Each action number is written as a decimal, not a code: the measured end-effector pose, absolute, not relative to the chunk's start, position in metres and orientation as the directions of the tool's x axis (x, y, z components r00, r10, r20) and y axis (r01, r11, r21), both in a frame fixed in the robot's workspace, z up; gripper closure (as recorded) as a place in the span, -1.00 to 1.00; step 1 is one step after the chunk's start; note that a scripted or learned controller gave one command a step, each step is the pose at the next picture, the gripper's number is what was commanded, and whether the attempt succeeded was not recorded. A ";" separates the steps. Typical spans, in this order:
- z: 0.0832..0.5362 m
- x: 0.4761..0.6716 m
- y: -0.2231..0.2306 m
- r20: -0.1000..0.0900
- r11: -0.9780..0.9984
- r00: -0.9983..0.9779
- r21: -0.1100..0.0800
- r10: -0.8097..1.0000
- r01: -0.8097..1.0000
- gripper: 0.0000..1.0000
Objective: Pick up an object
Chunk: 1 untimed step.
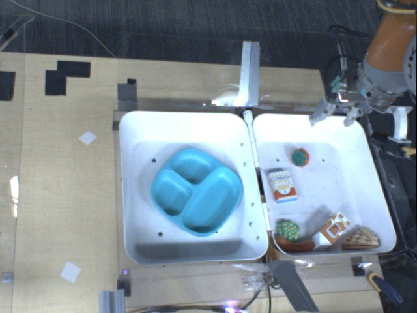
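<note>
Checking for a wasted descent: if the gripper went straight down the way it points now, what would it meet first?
Probably the far rim or bare floor of the right bin. The gripper hangs over that bin's far edge; the nearest item, the small green ball, sits off to the side. Depth is unclear.

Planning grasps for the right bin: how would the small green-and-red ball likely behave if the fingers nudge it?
The small ball looks round, so it probably rolls when nudged. It sits alone on the right bin's flat floor, so nothing nearby would stop it. Its small size suggests it is light.
</note>
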<state>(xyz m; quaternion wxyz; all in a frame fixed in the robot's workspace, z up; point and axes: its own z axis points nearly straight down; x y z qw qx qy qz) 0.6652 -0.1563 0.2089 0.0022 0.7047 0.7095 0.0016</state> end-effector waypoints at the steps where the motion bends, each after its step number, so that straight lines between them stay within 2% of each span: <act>1: 0.087 0.640 -0.116 -0.001 0.039 -0.039 0.008 0.999 0.999 -1.00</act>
